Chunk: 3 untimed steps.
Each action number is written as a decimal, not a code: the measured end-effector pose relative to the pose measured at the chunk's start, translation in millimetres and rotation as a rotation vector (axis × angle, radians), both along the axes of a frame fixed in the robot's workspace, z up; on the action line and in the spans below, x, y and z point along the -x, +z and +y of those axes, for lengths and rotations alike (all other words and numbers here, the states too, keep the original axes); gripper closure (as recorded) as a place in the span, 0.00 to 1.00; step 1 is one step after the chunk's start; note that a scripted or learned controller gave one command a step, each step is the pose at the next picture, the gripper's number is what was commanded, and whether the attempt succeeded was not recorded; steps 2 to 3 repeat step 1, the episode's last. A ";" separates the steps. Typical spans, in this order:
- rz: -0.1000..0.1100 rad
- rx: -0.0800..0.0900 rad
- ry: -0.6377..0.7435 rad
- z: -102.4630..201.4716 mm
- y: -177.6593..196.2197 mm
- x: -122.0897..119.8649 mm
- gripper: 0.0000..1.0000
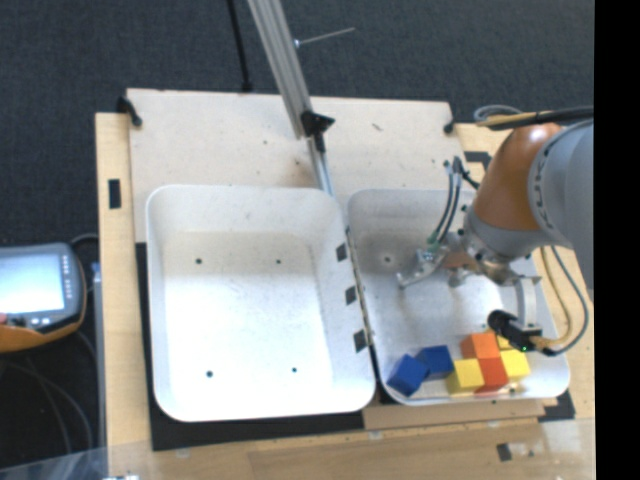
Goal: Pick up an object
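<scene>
blocks (pixel 462 364): right bin's (pixel 385 228) near corner | claw (pixel 430 268): apart, above them | grip: cannot tell

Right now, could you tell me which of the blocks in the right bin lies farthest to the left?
The blue block at the near wall, left end of the cluster; the orange, yellow and red ones sit further right.

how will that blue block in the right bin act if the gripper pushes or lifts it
The blue block looks rigid and flat-sided, so it should slide, not roll. It sits by the bin's near wall and another blue block, so a push may jam it.
</scene>
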State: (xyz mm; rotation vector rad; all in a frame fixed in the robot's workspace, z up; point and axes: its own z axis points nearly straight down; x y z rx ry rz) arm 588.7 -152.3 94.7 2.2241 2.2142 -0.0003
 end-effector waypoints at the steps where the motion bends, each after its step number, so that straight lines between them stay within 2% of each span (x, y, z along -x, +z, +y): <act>1: -0.006 0.000 -0.001 0.8 14.4 -1.4 1.00; 3: -0.006 0.000 -0.001 0.8 14.4 -1.4 1.00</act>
